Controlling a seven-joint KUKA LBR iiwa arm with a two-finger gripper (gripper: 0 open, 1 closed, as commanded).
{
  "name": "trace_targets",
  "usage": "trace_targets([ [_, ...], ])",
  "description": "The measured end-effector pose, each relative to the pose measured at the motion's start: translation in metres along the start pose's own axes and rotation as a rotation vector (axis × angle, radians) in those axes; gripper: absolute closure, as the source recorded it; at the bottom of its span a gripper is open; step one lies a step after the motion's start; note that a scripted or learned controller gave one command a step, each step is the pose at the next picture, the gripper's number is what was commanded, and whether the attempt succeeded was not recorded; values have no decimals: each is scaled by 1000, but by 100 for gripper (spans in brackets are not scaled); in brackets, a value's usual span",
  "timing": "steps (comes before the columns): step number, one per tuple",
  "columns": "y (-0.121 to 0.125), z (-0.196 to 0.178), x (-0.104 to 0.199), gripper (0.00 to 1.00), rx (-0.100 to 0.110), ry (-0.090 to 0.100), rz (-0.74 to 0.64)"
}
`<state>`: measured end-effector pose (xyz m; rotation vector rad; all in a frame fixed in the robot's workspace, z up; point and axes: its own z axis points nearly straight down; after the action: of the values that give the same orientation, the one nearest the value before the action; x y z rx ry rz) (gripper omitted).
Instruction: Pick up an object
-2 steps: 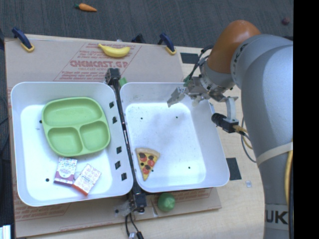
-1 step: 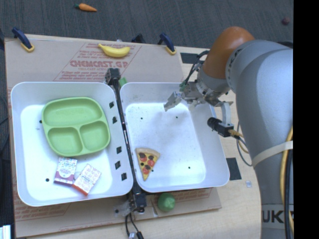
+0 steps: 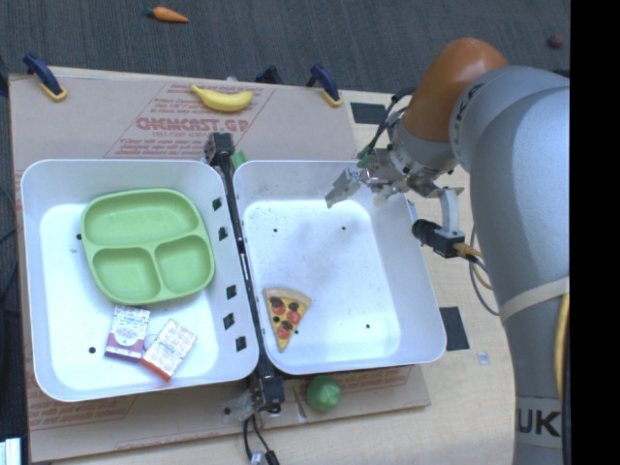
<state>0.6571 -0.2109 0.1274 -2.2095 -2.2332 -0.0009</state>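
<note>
A toy pizza slice (image 3: 284, 315) lies flat near the front left of the right bin (image 3: 412, 303). In the left bin (image 3: 39, 260) rest a green divided plate (image 3: 147, 243) and two small snack packets (image 3: 129, 332) (image 3: 170, 348) side by side at the front. My gripper (image 3: 346, 184) hangs over the back edge of the right bin, well away from the pizza slice. It is small and seen from above, so its fingers cannot be made out, and nothing shows between them.
A toy banana (image 3: 223, 96) lies on the cardboard behind the bins. A green ball (image 3: 324, 392) sits in front of the right bin. A black divider (image 3: 232, 250) runs between the bins. An orange carrot (image 3: 169, 14) lies on the floor beyond the bench.
</note>
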Motion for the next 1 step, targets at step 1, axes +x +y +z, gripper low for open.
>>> trace_targets([
  [1, -1, 33, 1, 0, 4, 0, -3],
])
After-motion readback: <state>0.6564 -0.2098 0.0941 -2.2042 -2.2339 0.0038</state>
